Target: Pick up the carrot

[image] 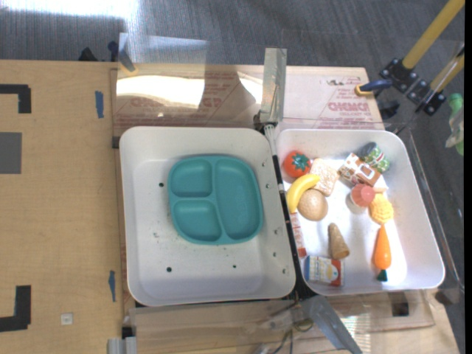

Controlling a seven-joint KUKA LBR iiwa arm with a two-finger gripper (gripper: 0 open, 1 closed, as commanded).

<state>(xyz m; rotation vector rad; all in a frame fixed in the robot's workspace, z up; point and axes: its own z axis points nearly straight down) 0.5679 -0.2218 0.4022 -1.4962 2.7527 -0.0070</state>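
The carrot (382, 249) is orange with a small green stem end pointing toward the front. It lies near the front right of the right bin (428, 227), just below a yellow frilly toy (381, 210).
The right bin also holds a tomato (296, 164), a banana (300, 190), a brown egg-like ball (313, 204), a cone (338, 240), a small carton (324, 270), crackers and a pink piece. A teal divided plate (216, 198) sits in the left bin (140, 220).
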